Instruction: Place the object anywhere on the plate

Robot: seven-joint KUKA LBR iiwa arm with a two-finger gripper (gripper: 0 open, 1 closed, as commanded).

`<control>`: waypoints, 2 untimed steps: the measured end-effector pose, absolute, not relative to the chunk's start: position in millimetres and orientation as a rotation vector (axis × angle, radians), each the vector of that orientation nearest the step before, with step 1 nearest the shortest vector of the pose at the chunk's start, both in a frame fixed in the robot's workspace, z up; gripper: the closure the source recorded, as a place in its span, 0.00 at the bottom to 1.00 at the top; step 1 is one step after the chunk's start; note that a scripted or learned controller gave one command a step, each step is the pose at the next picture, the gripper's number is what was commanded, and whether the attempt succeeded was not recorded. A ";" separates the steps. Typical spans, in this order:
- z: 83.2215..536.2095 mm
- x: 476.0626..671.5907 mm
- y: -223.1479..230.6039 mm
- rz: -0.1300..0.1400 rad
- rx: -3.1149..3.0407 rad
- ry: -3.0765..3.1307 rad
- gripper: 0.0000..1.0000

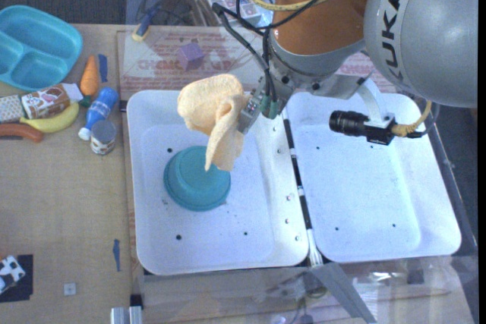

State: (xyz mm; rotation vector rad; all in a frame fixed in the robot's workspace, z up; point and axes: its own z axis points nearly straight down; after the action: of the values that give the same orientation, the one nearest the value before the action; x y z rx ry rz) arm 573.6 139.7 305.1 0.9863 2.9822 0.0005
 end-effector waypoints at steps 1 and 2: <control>305.8 573.8 139.7 0.002 0.986 2.981 0.00; 317.3 575.2 140.0 0.007 0.985 2.976 1.00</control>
State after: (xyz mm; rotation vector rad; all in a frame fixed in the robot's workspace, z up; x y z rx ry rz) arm 575.2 140.0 317.3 0.9846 2.9757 0.0074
